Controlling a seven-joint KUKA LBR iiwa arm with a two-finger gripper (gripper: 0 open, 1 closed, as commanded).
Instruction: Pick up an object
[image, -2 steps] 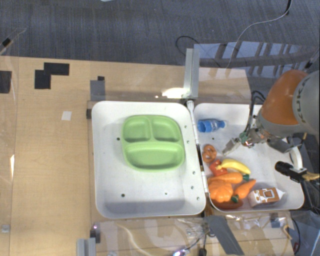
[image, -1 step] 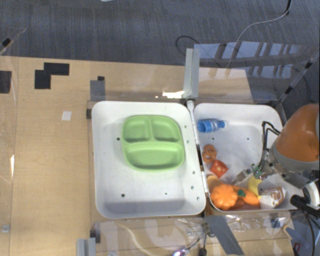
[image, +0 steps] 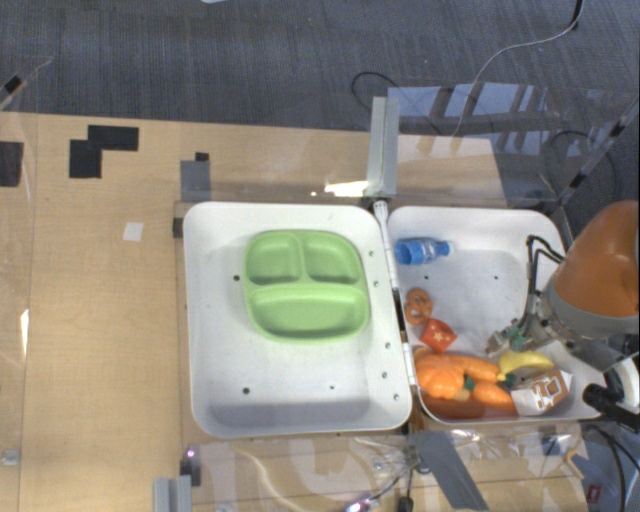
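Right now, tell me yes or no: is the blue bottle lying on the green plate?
No. The blue bottle lies in the right bin, near its top left corner, while the green plate sits in the left bin.

Arm (image: 600, 275) comes in from right edge, orange band up top, grey wrist below. Gripper (image: 512, 340) points down-left, low. Tip too small to read.

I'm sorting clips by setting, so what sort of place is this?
Likely a robotics lab bench set up for picking trials: two white bins sit side by side on a wooden bench, one with a green divided plate, one with toy food such as a carrot, and a robot arm reaches in.
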